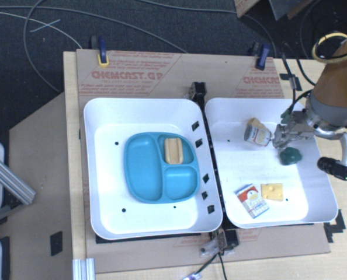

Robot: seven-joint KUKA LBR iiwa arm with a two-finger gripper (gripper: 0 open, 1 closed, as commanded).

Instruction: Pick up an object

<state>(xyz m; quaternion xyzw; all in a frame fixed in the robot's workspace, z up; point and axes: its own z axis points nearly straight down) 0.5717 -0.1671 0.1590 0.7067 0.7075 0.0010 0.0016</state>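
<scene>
The right bin (pixel 313 212) holds a small tan and white can (pixel 256 133) lying on its side near the bin's middle. A dark green lump (pixel 290 155), a yellow square block (pixel 272 191) and a red and white packet (pixel 251 200) lie there too. My gripper (pixel 281 136) hangs low in this bin, just right of the can and just above the green lump. I see nothing clearly held in it. In the left bin (pixel 103 156), a blue divided plate (pixel 144 174) carries a tan block (pixel 173 150) in its upper right compartment.
Black clips (pixel 198 90) join the two bins along the middle seam. Blue clamps (pixel 103 53) hold the cardboard sheet at the back. The arm's grey and orange body (pixel 336 89) reaches over the right bin's far right side.
</scene>
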